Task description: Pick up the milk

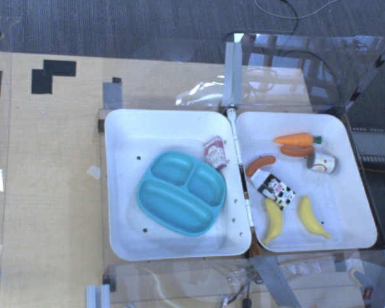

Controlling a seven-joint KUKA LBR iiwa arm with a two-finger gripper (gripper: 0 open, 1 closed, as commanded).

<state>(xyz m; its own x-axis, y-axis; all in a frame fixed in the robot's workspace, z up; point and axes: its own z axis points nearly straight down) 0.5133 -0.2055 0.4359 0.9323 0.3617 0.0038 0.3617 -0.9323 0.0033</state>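
- Milk carton [275,190] lies flat in your right bin [346,133], between the sausage [261,164] and two bananas [273,220]; untouched, so all the picking remains
- Pincer state: you cannot tell

Right bin [353,172], clearance around milk carton [275,190]:
- Above-left: sausage [261,164], just beside.
- Below: banana [273,220], touching or nearly so.
- Lower right: second banana [312,217], near.
- Upper right: cup [321,163], carrot [296,140], apart.
- Left: bin divider wall [242,178], close.
- Right: bare floor, open passage.
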